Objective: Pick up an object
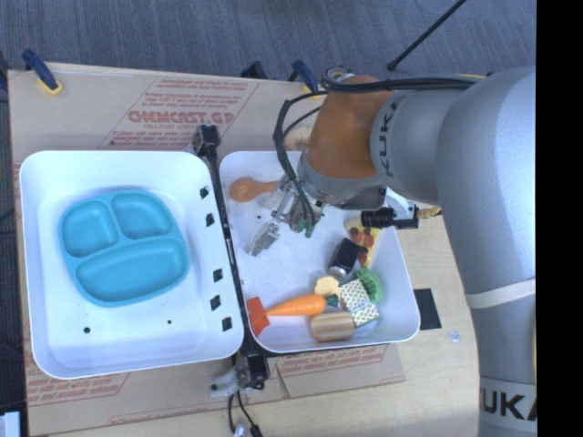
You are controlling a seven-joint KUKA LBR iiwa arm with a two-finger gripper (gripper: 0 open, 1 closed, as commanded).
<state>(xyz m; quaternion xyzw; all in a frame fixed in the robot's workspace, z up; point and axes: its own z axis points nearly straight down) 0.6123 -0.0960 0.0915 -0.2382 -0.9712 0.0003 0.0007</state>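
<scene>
My gripper point(267, 238) hangs low over the upper left part of the right bin point(393, 280), pointing down and to the left above bare white floor. A tan drumstick-shaped toy point(246, 189) lies just above and left of it. An orange carrot point(294, 307) and a red block point(257, 317) lie along the bin's front edge, below the gripper. To the right sit a black can point(343, 258), a yellow piece point(326, 286), a green piece point(370, 285), a patterned box point(357, 303) and a brown loaf point(332, 326). Nothing shows held in the gripper.
The left bin point(46, 189) holds a blue divided plate point(123, 244). A black divider with clips point(219, 244) runs between the bins. The grey arm and its orange band point(342, 135) cover the right bin's back edge. A small multicoloured item point(365, 237) lies by the can.
</scene>
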